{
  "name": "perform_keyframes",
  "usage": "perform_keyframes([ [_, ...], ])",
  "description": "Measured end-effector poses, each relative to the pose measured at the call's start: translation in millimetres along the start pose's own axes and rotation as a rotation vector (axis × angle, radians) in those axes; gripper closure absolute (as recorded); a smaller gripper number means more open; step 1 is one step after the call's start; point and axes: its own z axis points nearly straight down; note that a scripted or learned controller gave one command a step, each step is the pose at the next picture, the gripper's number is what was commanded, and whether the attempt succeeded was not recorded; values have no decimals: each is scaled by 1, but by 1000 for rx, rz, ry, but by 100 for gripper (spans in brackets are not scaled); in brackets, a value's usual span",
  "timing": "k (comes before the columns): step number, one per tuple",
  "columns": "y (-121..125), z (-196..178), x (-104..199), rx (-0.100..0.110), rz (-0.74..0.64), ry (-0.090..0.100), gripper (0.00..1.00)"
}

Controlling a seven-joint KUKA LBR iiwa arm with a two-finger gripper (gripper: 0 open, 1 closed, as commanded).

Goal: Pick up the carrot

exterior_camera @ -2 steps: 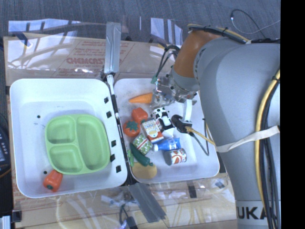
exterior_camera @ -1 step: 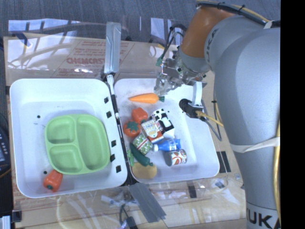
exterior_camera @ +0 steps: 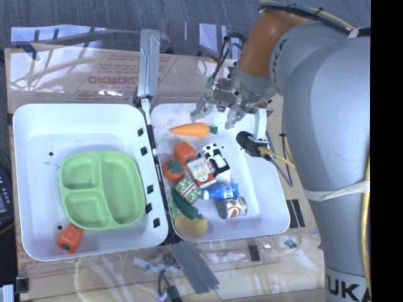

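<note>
Camera view: gripper (exterior_camera: 221,113) over far end of right bin (exterior_camera: 277,197), fingers spread, nothing btwn them. Carrot (exterior_camera: 190,129) just below & left of fingertips, lying flat on bin floor, not touching. Toy pile (exterior_camera: 203,180) further below; green tray (exterior_camera: 102,189) well left, in left bin (exterior_camera: 28,168).
</note>
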Motion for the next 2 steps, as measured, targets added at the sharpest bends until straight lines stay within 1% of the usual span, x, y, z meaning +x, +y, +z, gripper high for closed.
perform_keyframes([
  [1, 4, 89, -18, 0, -105, 0, 0],
  [2, 9, 88, -37, -2, -150, -1, 0],
])
